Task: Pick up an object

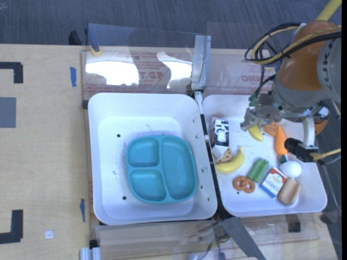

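Banana (230, 162) is your likeliest pick, lying in the right bin (320, 199) near its left wall, just beside the divider. Your end effector (254, 121) hangs over the upper middle of that bin, with a small yellow piece (256, 132) right under its tip. Is it gripping that piece? You cannot tell from here; the fingers are lost against the grey wrist.

Now the relation that matters: the banana lies down-left of the end effector, nearer you in the frame and toward the divider. Its long axis runs at a slant, low at the left end, rising to the right. You would want the fingers to close across that slant, not along it.

Watch the crowd around it. A black-and-white packet (220, 132) sits just above the banana, a pretzel (243, 184) just below-right, a green item (258, 169) to the right. The carrot (280, 140) and egg (291, 169) lie farther right, under the arm.

In the left bin (103, 161), the blue tray (161, 168) sits well apart.
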`<state>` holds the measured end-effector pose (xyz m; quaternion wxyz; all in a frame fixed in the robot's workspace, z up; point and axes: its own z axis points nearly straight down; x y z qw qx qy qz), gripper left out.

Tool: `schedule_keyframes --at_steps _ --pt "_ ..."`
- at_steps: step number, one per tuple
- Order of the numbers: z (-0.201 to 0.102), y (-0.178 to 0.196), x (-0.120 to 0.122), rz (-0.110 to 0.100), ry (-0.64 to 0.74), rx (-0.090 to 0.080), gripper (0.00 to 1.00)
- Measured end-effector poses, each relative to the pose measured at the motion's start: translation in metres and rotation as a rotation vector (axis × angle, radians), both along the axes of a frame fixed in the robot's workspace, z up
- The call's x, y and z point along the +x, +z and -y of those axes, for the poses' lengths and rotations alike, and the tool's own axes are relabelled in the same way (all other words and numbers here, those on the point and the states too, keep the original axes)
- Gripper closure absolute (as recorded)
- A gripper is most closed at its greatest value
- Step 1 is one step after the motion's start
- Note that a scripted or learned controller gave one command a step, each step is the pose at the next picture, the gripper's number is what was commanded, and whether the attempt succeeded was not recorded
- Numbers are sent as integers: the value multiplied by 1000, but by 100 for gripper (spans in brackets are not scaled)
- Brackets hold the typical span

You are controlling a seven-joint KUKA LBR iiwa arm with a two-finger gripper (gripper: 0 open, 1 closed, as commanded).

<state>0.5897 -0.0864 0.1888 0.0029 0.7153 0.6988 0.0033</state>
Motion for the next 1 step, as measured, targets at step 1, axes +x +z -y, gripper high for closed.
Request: schedule_keyframes --at_steps 1 --pt "-9 79 23 -1 79 -2 100"
